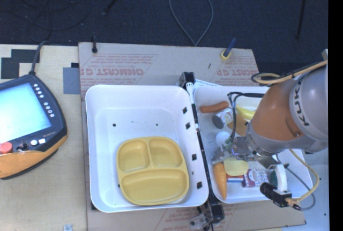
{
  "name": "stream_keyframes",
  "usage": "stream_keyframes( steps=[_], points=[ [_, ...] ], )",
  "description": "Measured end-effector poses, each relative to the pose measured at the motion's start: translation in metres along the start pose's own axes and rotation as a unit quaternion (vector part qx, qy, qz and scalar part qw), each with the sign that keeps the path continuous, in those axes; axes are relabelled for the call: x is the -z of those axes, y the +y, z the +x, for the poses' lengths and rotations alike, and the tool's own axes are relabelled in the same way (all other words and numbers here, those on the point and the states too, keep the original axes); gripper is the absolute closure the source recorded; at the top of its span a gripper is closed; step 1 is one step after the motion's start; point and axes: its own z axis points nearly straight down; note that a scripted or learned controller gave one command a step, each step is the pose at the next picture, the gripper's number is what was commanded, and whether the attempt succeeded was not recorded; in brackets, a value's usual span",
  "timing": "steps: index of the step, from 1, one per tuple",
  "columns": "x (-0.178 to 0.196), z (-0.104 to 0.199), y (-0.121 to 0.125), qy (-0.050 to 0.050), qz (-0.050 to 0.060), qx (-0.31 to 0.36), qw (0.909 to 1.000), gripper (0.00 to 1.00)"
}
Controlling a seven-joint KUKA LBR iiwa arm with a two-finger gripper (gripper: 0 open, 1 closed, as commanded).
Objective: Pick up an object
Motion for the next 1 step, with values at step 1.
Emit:
stream_keyframes(
  steps=[1],
  points=[
    [0.0, 0.0103, -0.0265, 0.0, 0.0, -0.001, 1.0, 0.0]
  ],
)
